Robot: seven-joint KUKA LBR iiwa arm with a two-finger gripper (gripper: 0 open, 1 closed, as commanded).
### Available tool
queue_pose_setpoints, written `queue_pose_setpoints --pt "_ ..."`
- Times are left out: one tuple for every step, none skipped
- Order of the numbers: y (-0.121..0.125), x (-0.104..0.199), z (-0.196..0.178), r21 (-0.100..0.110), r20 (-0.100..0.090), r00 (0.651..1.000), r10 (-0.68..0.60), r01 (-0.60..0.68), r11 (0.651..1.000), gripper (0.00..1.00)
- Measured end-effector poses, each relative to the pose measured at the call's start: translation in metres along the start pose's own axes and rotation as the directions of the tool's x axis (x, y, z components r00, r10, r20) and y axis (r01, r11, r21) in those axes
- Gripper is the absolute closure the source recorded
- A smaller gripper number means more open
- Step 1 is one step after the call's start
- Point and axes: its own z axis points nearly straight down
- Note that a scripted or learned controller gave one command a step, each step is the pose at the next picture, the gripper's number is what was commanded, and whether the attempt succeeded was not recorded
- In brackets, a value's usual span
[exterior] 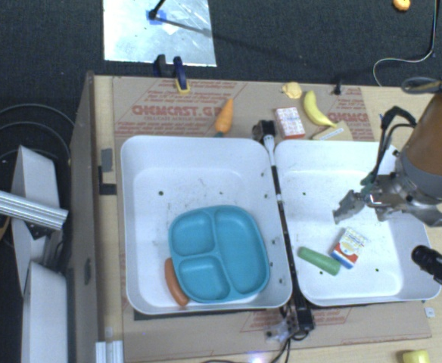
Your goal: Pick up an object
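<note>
The arm (440, 150) reaches in from the right over the right bin (312, 180). Its gripper (350, 206) hangs above the bin's middle, with the fingers spread apart and nothing between them. Just below and slightly to the right of the gripper lies a small carton (348, 246), white with red and blue print, resting tilted on the bin floor and apart from the fingers. Near it, to the left, a green cylinder-shaped object (319, 260) lies at a slant on the same floor.

The left bin (153, 165) holds a blue divided plate (219, 252) with three compartments, set toward the bin's near side. An orange sausage-shaped object (175, 281) lies just beside the plate's left lower edge.

On the surface (168, 108) behind the bins lie an orange carrot (224, 116), a small patterned box (290, 122) and a yellow banana (315, 110), all well apart from the gripper.
</note>
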Motion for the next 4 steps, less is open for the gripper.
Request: queue_pose_setpoints --pt "-0.008 -0.022 0.108 0.010 -0.001 1.000 0.005 -0.005 1.000 0.00" --pt "0.013 -0.077 0.167 0.000 0.001 1.000 0.005 -0.005 1.000 0.00" --pt "0.095 -0.071 0.164 -0.008 0.003 1.000 -0.004 0.004 1.000 0.00" --pt "0.019 -0.080 0.145 0.006 -0.001 1.000 0.005 -0.005 1.000 0.00"
